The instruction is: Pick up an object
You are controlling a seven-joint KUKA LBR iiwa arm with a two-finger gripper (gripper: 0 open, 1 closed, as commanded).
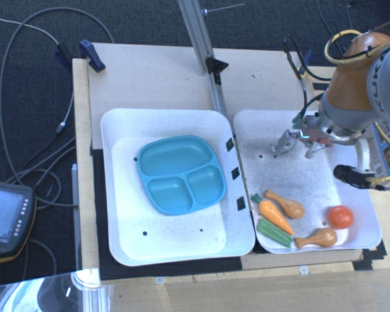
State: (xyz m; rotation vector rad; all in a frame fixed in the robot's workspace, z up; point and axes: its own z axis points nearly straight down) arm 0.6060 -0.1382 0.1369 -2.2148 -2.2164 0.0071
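- Your candidate objects lie clustered in the right bin [351, 174], along its near edge toward you: a tomato [340, 216] at the near right, a carrot [275, 216] and a green vegetable [273, 233] side by side toward the near left corner.
- You also have two tan drumstick-shaped pieces: one drumstick [286, 205] just beyond the carrot, and a second drumstick [317, 238] right against the near rim, just below the tomato.
- Your gripper [301, 143] hangs over the far half of the right bin, well apart from all those objects.
- Its fingers [283, 143] are spread apart with nothing between them (bare white bin floor shows in the gap).
- The arm [357, 77] comes in from the right edge of the surface, its orange band above the wrist.
- In the left bin [117, 174] you see a blue divided tray [181, 173] lying flat near the middle, turned at a slight angle to the bin walls.
- Both bins sit side by side on the surface [156, 77], touching along their inner walls.
- A metal pole [198, 28] crosses the far edge of the surface and ends where the two bins meet.
- A blue clamp [91, 55] sits at the far left corner of the surface.
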